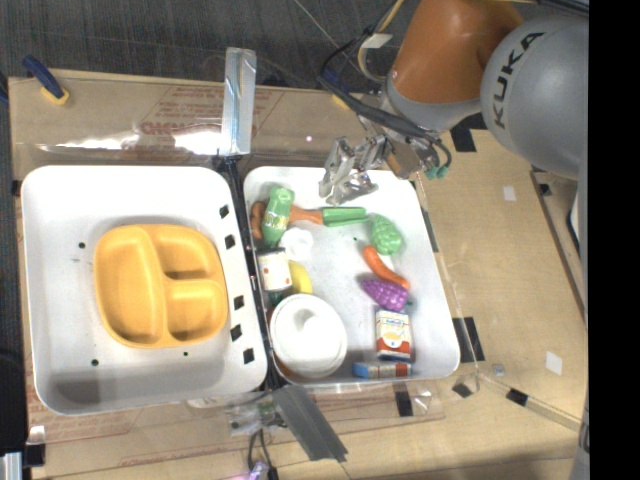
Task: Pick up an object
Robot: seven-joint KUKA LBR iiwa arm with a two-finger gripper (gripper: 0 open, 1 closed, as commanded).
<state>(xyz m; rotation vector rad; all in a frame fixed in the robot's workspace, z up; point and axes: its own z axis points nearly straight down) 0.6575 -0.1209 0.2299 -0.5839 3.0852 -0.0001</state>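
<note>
The grey arm with its orange band (450,43) reaches in from the right, and the metal two-finger gripper (347,178) hangs over the far edge of the right white bin (432,268), fingers spread, nothing between them. Just below it lie a green stick-shaped toy (344,216) and a green leafy toy (386,235). The left white bin (50,268) holds a yellow divided tray (160,283).

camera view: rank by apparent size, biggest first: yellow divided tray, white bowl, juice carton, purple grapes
1. yellow divided tray, clearly largest
2. white bowl
3. juice carton
4. purple grapes
The carton and grapes look close in size; the carton seems slightly bigger, but I would not rank them firmly.
</note>
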